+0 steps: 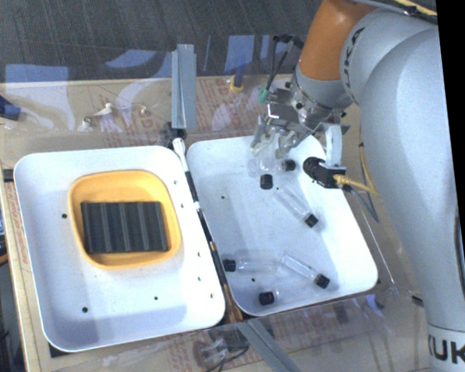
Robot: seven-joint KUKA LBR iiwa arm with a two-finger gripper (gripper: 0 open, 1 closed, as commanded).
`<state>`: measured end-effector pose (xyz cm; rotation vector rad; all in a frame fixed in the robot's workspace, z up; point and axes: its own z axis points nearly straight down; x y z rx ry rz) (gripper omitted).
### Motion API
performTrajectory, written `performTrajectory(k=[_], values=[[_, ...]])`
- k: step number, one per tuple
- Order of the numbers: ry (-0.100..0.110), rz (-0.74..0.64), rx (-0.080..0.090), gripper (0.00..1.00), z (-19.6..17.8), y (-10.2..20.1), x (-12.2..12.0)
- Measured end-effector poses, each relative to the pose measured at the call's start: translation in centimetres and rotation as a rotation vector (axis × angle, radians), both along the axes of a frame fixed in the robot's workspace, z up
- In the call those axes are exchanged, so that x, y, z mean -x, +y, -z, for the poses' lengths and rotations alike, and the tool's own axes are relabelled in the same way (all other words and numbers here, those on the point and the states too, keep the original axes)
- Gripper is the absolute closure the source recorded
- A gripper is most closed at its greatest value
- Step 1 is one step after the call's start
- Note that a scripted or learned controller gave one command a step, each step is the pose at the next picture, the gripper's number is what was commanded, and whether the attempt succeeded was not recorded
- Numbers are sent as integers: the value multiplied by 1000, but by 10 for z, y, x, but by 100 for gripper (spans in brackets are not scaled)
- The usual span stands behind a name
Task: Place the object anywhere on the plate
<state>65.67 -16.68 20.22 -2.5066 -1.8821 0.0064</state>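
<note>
Two bins: they sit side by side on the tabletop [111, 366], the left bin [55, 310] and the right bin [245, 221], their inner rims nearly touching, so a thing can travel from one to the other by a short path.
Near items: several small clear pieces with black caps [264, 298] lie scattered along the near edge of the right bin; I judge they are spare things, loose and apart from each other.
Middle item: one more clear tube with a black end [300, 209] lies alone on the white floor of the right bin, slanted, just below the tool.
Plate: the yellow plate [83, 194] rests flat in the left bin, and a dark ribbed block [124, 227] covers its middle; this is the goal, well apart from the tool.
Task's thing: probably one of the clear pieces in the right bin; which one I cannot tell, and none is on the plate.
Tool: the tool [277, 152] hangs at the far edge of the right bin, under the orange band [324, 41] of the arm.
Tool state: the clear parts blur together there, so I cannot tell if it is released or clenched, nor if it grasps anything.
</note>
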Motion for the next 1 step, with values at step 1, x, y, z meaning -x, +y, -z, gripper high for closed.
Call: performTrajectory(k=[1], values=[[-1,-128,0,100,0,42,1]])
